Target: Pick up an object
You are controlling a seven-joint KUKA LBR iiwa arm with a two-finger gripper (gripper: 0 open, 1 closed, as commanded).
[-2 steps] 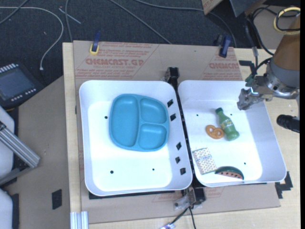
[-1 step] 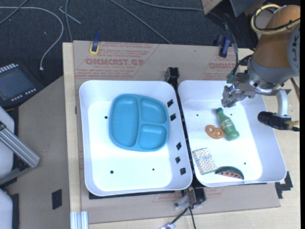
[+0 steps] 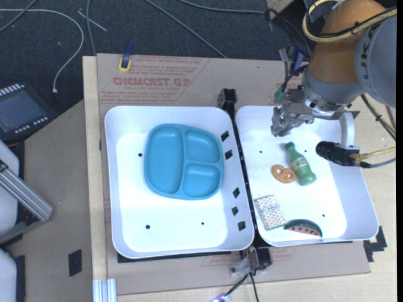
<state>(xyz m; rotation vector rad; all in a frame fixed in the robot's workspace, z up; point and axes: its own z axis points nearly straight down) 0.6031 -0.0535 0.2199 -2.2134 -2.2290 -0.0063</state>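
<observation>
1. The gripper (image 3: 281, 126) hangs over the upper part of the right bin (image 3: 352, 222), close to the bin's left wall. It points down toward the white floor.
2. How far the hand is open, I cannot tell: the metal parts at its tip are small and blurred from this angle. Nothing is seen in its grasp, and I cannot tell whether its tip touches the floor of the bin.
3. The green bottle (image 3: 299, 163) lies on the floor of the right bin, just below and a little to the right of the gripper. It is apart from the gripper and lies tilted, with its cap toward the gripper.
4. The pretzel (image 3: 284, 173) lies just beside the bottle, on its left side, and seems to touch it.
5. The checkered packet (image 3: 270, 211) lies lower in the same bin, near the left wall.
6. The watermelon slice (image 3: 304, 228) lies at the lower edge of the right bin, just to the right of the packet.
7. The left bin (image 3: 126, 187) holds a blue divided plate (image 3: 183, 161), which lies flat near the bin's middle, well apart from the gripper.
8. The grey arm with its orange band (image 3: 343, 33) comes in from the upper right.
</observation>
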